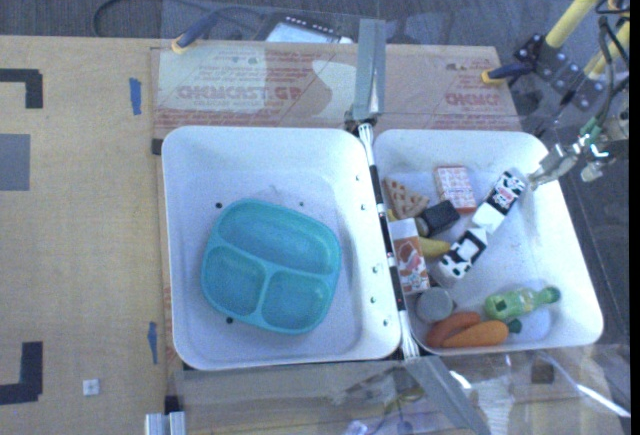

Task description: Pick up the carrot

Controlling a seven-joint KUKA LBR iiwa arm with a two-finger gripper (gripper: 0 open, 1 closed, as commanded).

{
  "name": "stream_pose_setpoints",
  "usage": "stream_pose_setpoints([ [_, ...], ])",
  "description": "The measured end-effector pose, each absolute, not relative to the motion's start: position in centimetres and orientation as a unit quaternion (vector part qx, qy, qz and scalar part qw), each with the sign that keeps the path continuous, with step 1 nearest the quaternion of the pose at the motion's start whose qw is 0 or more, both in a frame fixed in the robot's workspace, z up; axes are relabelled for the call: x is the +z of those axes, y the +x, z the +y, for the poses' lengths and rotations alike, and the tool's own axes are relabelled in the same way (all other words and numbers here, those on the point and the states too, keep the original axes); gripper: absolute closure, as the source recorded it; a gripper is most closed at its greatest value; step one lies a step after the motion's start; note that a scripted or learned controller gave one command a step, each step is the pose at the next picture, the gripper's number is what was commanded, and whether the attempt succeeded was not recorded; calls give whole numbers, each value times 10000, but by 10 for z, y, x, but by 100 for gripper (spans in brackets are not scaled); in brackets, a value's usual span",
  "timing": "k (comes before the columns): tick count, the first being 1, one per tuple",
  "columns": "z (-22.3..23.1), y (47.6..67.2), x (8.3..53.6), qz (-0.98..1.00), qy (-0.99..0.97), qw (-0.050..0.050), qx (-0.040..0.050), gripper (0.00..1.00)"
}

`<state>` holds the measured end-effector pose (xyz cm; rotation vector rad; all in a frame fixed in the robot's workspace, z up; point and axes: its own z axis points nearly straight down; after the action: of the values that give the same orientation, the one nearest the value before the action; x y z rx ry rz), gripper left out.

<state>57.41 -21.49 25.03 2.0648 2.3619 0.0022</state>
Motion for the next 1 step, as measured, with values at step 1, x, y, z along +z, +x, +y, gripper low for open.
stream_pose_setpoints([
  [1, -220, 562, 103, 8519, 5237, -15, 22, 0],
])
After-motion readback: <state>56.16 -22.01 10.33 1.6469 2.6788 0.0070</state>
